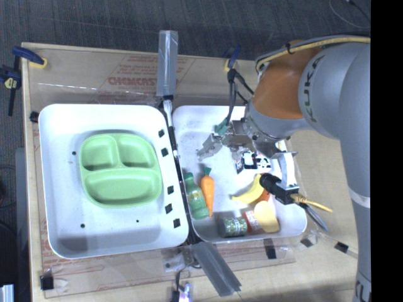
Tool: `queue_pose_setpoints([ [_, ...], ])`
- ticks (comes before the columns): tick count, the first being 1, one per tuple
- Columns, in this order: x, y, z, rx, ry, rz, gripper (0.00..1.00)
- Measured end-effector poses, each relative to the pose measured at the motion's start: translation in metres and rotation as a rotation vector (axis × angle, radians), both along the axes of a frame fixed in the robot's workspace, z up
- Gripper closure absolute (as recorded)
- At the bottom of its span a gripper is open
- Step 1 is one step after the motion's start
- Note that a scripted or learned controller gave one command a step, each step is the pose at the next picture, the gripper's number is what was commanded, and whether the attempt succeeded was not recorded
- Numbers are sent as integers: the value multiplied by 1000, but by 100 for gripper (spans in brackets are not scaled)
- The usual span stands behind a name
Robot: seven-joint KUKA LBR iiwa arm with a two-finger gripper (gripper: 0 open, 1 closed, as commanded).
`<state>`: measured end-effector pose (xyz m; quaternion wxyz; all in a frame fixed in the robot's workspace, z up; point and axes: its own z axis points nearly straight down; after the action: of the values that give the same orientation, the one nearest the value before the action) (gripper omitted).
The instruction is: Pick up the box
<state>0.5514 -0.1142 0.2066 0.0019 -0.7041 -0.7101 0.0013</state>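
Note:
A small red and white box (252,219) lies near the front wall of the right bin (189,121), between a dark green can (234,226) and a pale yellow block (267,217). My gripper (209,141) hangs over the bin's middle, well behind and to the left of the box. Its two metal fingers (203,149) point left, stand open and have nothing between them. The wrist partly covers a small black-and-white printed thing (251,162).
A green bottle (195,195) and a carrot (208,191) lie along the right bin's left wall. A banana (247,192) rests just behind the box. The left bin (56,115) holds a green divided plate (119,168).

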Motion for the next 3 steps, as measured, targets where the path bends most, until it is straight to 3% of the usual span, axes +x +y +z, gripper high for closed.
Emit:
queue_pose_setpoints([
  [1,47,-18,-116,-1,-1,-46,0],
  [2,47,-18,-105,-1,-1,-43,100],
  [3,47,-18,-106,-2,0,-42,0],
])
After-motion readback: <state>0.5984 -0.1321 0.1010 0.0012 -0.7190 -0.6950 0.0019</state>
